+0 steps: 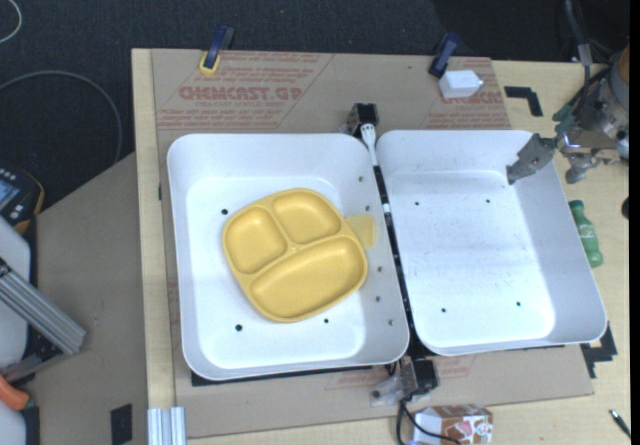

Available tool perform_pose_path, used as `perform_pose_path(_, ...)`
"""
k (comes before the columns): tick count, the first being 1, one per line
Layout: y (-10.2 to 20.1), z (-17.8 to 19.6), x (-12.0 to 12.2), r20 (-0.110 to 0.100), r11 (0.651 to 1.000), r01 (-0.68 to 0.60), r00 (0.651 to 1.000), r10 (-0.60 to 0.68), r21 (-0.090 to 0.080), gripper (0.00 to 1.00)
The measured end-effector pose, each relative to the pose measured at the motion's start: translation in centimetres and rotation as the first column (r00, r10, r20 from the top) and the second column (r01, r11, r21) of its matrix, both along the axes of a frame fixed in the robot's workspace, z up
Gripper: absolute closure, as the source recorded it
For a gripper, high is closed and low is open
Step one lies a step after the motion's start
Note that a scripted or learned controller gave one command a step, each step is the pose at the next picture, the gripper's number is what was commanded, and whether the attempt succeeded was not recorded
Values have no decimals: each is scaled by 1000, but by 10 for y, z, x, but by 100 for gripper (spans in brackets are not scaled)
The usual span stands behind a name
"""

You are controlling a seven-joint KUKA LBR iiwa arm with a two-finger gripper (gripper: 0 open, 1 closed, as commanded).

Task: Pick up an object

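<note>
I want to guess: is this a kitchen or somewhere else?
Probably a robot lab, not a kitchen: two white bins clamped on a brown board, a robot hand reaching in, cables on dark carpet.

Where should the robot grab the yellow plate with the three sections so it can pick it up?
Probably by the rim. The yellow divided plate lies flat in the left bin, too wide to pinch whole. Coming straight down, one finger inside a section and one outside the raised edge should work; the right edge, nearest the gripper, looks easiest.

Yellow three-compartment plate (294,253), upright and slightly rotated, flat in the left white bin (190,233).
</note>
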State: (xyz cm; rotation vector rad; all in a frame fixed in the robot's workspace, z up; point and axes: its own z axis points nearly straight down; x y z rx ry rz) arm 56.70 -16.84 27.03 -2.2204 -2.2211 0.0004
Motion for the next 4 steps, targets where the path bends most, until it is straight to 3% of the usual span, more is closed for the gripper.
perform_pose_path(1, 76, 57, -40, 6, 1000, -8, 1000, 8, 1, 0)
perform_pose_path(2, 121, 186, -88, 18, 1000, -7, 1000, 7, 0, 0)
perform_pose_path(3, 150, 271, -87, 15, 1000, -4, 1000, 4, 0, 0)
perform_pose_path(4, 149, 276, -87, 8, 1000, -1, 1000, 1, -2, 100)
